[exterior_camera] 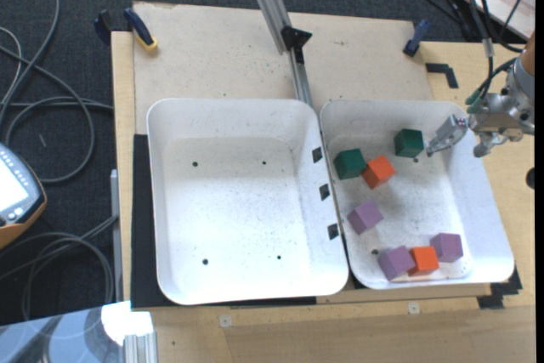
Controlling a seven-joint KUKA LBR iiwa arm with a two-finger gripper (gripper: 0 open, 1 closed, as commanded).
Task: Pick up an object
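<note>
Gripper point(463, 138) hangs open and holds nothing at the right bin's point(489, 208) edge, with the dark green block point(409, 143) just to its left.

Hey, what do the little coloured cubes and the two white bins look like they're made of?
Cubes: probably painted wood or foam, given their flat matte colour and crisp edges without glare. Bins: likely thin moulded plastic, with rounded corners, a rolled rim, a faint sheen and dark speckling from wear.

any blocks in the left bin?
No: the left bin shows bare white floor, and the green, orange and purple blocks, such as the purple block, all lie in the right bin.
</note>
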